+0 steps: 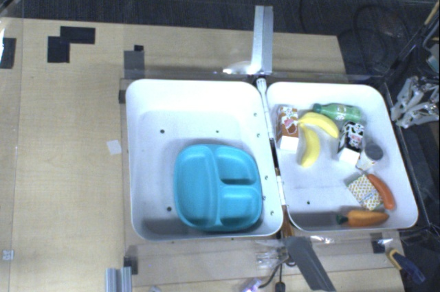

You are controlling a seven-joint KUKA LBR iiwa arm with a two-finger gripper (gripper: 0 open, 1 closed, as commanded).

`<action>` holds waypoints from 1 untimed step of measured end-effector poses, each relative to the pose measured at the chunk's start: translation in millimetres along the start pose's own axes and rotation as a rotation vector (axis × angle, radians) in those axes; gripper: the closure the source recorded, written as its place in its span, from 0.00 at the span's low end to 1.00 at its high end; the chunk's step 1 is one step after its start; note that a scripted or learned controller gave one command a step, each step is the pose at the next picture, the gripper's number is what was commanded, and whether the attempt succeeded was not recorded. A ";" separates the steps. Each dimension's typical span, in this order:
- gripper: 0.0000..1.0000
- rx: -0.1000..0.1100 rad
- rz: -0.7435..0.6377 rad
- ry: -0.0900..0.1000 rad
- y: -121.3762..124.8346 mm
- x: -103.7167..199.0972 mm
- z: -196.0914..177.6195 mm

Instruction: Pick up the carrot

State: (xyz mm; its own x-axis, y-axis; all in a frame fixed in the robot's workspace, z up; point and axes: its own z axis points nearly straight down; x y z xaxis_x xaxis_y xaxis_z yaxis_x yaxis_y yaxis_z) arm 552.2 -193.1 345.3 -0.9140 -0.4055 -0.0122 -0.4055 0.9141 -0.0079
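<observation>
The carrot point(364, 218) is orange with a dark green stub at its left end. It lies flat along the front wall of the right bin point(395, 122), near the front right corner. My gripper point(414, 104) appears as a pale grey metal shape at the right edge of the camera view. It hangs outside the right bin's right wall, well behind the carrot and to its right. Nothing is seen in it.
Just behind the carrot lie an orange-red sausage-shaped toy point(382, 192) and a patterned packet point(364, 192). Further back are a banana point(311, 136), a green bottle point(337, 110), a cow-print carton point(352, 139) and a snack box point(287, 126). A blue divided tray point(218, 186) sits in the left bin point(148, 119).
</observation>
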 end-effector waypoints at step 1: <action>1.00 0.001 0.618 0.000 -42.7 -66.1 -64.1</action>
State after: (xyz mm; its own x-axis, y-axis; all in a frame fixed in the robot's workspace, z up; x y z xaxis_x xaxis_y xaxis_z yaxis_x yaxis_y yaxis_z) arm 629.0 -205.2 410.6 -0.9798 0.1995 -0.0142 0.1995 0.9799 -0.0001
